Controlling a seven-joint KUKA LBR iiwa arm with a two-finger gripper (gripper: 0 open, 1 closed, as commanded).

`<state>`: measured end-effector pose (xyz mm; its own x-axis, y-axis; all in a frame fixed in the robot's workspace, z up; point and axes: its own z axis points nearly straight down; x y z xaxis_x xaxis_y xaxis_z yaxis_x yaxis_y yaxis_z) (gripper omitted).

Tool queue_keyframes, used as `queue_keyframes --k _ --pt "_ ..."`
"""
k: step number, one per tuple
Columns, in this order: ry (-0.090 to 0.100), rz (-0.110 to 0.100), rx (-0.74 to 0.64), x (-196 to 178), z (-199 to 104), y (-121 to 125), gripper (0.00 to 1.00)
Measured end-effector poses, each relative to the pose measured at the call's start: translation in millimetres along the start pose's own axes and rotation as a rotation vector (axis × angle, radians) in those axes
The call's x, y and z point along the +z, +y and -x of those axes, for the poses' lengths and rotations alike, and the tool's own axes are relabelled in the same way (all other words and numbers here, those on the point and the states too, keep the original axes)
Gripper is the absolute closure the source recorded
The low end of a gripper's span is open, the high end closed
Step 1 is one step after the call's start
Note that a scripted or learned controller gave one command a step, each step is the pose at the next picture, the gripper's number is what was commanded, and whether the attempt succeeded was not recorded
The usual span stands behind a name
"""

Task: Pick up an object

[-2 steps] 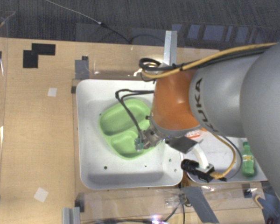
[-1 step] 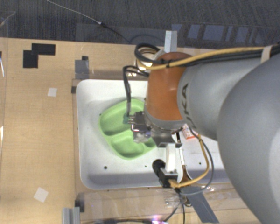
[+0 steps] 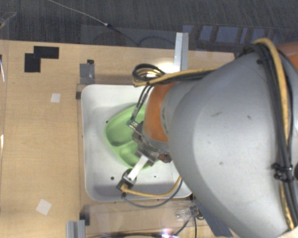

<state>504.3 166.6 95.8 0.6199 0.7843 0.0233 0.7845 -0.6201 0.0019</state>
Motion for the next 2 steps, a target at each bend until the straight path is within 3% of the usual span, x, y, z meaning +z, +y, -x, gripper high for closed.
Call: queue_keyframes --k 1,2 --pt "-0.018 0.002 0.393 -98.6 -27.0 -28.5 1.00" --pt "-0.021 0.004 0.690 -109.1 -41.1 -52.4 1.00"
